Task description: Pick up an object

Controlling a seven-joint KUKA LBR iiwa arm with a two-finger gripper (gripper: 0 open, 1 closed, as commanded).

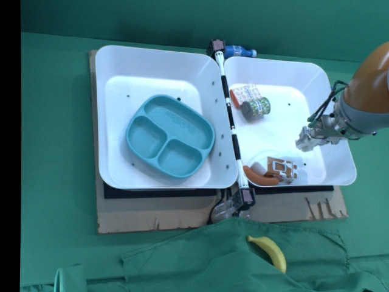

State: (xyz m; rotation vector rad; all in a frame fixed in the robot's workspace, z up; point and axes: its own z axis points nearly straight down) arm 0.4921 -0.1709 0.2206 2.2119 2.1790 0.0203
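The right bin (316, 81) holds a patterned can (256, 108) lying on its side next to a small patterned packet (245, 93) near the divider. A clear plastic cup with a brown pattern (281, 168) and an orange sausage-shaped toy (260, 176) lie at the bin's front edge. My gripper (306, 140) hangs over the right part of this bin, to the right of and above the cup, apart from every object. Nothing shows between its fingers.
The left bin (115, 72) holds a teal divided plate (170, 135). A blue bottle (238, 52) lies behind the bins. A banana (270, 251) rests on the green cloth in front. Both bins sit on a cardboard sheet (121, 215).
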